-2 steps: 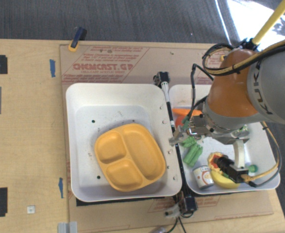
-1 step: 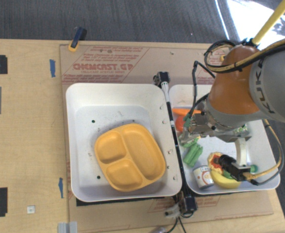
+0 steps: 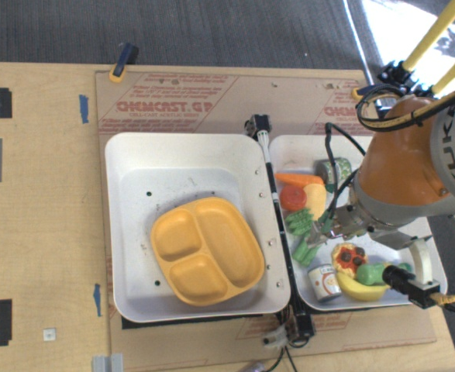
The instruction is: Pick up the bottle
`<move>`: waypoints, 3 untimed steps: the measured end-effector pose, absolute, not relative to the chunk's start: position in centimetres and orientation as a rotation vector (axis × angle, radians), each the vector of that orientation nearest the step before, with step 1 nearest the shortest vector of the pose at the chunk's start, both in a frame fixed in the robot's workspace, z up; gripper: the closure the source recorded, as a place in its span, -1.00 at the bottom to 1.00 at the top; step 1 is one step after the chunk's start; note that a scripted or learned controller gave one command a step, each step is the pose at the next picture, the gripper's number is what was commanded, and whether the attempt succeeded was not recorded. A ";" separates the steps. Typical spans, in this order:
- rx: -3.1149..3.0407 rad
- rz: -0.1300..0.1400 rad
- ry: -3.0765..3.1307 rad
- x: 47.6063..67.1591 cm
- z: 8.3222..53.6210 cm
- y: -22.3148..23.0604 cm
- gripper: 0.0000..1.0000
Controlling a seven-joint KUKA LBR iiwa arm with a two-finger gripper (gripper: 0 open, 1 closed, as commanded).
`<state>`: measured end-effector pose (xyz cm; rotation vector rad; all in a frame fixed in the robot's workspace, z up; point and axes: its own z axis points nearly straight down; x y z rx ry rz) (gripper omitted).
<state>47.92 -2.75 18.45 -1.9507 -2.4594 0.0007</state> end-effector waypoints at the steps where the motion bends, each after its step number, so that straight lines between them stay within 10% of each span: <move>1: -1.951 0.001 -2.460 47.9 18.5 -2.8 -1.00; 2: -2.333 -0.001 -2.104 51.5 18.4 0.0 -1.00; 3: -2.334 -0.002 -2.105 51.6 19.4 0.0 1.00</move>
